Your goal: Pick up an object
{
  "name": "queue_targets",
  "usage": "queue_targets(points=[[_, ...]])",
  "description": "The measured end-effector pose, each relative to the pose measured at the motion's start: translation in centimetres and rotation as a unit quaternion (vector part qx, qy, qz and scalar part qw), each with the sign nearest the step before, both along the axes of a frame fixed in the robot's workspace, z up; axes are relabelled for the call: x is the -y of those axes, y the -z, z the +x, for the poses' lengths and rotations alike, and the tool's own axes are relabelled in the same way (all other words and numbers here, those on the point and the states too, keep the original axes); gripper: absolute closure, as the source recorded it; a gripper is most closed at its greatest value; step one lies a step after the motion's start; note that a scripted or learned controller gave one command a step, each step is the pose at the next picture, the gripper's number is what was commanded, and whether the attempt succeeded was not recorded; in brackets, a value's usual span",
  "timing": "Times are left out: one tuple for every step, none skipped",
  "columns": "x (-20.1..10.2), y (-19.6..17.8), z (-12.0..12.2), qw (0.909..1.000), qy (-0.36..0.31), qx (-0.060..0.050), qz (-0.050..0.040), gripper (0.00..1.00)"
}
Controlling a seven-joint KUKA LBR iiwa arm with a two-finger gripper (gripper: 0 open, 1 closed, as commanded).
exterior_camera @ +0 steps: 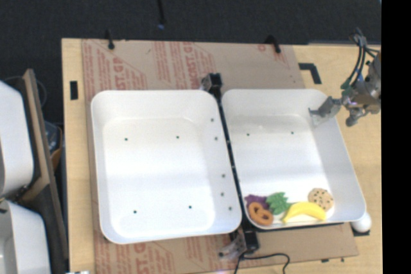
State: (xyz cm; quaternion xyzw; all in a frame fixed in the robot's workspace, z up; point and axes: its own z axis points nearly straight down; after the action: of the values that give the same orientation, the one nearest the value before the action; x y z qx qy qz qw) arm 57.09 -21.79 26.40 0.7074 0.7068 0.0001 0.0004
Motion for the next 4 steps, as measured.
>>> queue_targets(points=[[-3.5,16.4,3.8,1.0000,-0.001,-0.007,0.0020,0.00],[-4.3,7.0,5.0,1.0000,-0.001,0.004,-0.0006,0.00],[-1.1,2.9,2.6,1.0000,0.001,0.002,-0.0007,0.00],[-6.0,11.8,10.1,1.0000,-0.002,-0.004,0.0014,0.00]])
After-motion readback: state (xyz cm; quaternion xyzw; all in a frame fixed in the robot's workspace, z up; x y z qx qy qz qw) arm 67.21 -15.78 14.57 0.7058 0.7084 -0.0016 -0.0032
